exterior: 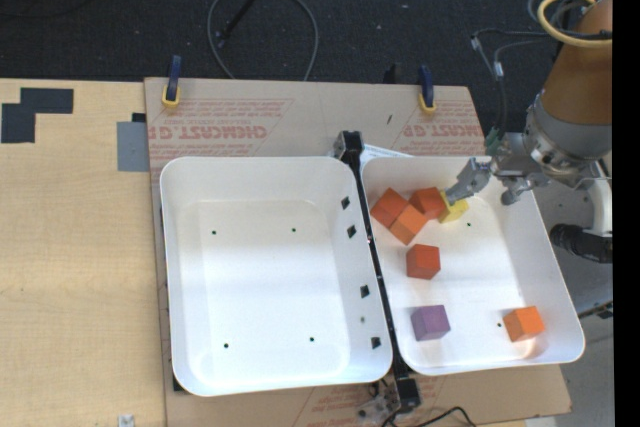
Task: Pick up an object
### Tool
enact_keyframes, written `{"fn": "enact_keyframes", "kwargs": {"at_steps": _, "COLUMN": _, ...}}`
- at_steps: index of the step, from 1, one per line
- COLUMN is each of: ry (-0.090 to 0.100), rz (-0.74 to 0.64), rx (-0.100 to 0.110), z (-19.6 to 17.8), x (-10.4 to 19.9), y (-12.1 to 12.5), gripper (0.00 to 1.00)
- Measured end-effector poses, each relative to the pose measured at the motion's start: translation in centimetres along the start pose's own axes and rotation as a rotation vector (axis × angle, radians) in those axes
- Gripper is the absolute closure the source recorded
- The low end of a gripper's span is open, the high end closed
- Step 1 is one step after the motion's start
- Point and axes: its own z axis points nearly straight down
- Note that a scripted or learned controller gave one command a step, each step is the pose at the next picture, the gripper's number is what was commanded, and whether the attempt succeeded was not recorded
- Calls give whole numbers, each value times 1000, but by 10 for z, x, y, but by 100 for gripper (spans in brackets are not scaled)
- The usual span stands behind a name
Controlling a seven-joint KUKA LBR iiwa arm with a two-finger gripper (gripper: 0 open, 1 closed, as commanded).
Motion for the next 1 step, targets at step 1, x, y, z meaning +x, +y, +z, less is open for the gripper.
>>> {"fn": "enact_keyframes", "kwargs": {"at_steps": 1, "ry": -2, "rz": 0, "rx": -11, "z": 144, "x": -19, "y": 19, "gripper": 0}}
